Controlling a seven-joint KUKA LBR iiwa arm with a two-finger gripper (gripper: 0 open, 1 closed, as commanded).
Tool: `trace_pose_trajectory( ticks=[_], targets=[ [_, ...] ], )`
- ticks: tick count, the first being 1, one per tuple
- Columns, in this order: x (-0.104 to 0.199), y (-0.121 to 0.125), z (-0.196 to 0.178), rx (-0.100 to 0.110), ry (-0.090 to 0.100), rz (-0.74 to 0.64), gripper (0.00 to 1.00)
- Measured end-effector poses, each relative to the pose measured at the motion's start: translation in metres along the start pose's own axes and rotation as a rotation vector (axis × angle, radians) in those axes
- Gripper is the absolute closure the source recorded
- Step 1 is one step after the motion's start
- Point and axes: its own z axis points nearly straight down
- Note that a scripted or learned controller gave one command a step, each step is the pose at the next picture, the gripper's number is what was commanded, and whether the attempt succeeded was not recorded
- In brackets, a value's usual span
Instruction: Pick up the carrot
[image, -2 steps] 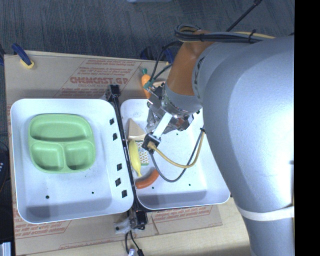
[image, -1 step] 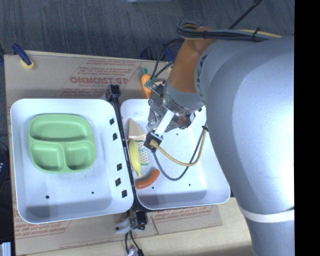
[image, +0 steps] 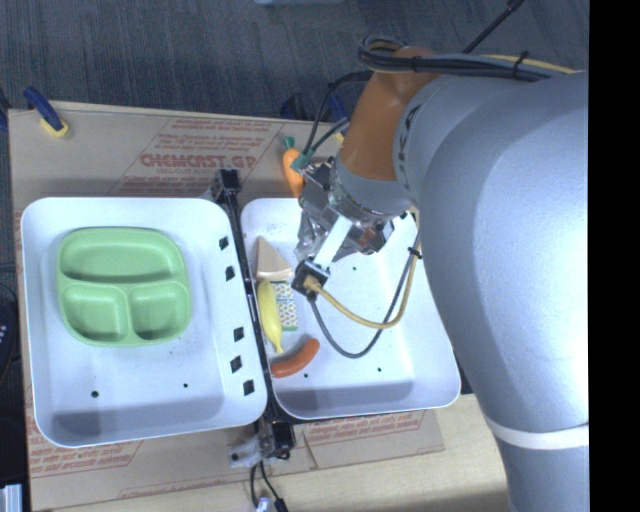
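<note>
The carrot (image: 292, 170), orange with a small green top, sticks out from the tip of my gripper (image: 306, 178). It hangs above the back left corner of the right bin (image: 400, 390). The gripper looks shut on it, with the carrot's lower end hidden in the grey fingers (image: 318, 182). The wrist and its orange band rise to the right of the carrot.
In the right bin, along its left wall, lie a tan wedge (image: 270, 260), a yellow banana (image: 268, 312), a small patterned item (image: 287, 306) and a red sausage (image: 295, 357). A yellow cable (image: 365, 322) loops over that bin. The left bin (image: 60, 400) holds a green divided plate (image: 123, 283).
</note>
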Motion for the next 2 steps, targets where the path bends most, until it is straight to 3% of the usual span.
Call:
trace_pose_trajectory(
  ticks=[2],
  targets=[
    [0.0012, -0.0006, -0.0195, 0.004, -0.001, -0.019, 1.00]
  ],
)
